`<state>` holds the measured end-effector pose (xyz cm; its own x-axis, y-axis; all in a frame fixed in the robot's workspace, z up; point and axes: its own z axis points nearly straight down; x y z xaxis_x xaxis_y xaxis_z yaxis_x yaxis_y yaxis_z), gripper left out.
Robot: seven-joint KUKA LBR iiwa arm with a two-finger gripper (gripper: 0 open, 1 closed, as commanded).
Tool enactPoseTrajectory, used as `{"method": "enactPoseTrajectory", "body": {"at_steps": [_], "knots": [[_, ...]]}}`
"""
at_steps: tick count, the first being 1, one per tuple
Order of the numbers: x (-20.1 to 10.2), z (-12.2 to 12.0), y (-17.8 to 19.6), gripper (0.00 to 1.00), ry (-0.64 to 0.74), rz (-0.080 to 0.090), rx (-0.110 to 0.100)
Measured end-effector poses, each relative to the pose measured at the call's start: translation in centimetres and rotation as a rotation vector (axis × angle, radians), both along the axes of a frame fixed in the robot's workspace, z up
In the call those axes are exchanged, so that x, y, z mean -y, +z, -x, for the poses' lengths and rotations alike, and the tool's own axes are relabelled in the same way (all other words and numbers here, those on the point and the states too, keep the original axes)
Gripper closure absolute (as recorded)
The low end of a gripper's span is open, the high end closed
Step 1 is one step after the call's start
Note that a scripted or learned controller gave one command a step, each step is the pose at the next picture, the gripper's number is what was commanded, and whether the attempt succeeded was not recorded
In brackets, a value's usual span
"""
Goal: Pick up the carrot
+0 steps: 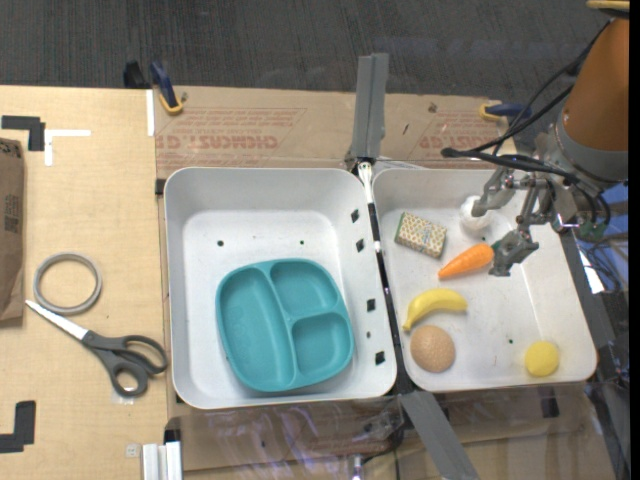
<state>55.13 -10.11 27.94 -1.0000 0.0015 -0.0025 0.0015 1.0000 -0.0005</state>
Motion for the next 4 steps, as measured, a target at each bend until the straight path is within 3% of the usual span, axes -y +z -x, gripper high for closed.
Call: {"method": "enactPoseTrajectory", "body": {"at_steps": [1,2,3,4], "knots": [[3.9,-5.7,-14.0,0.00,-0.080,-0.001,-0.001],[3.7,-9.8,-18.6,0.00,-0.133,0.000,0.003],[3.6,-10.0,-17.4,1.00,-0.131,0.002,0.010],[0.5,-4.7,-10.2,1.00,-0.040,0.000,0.001]]}}
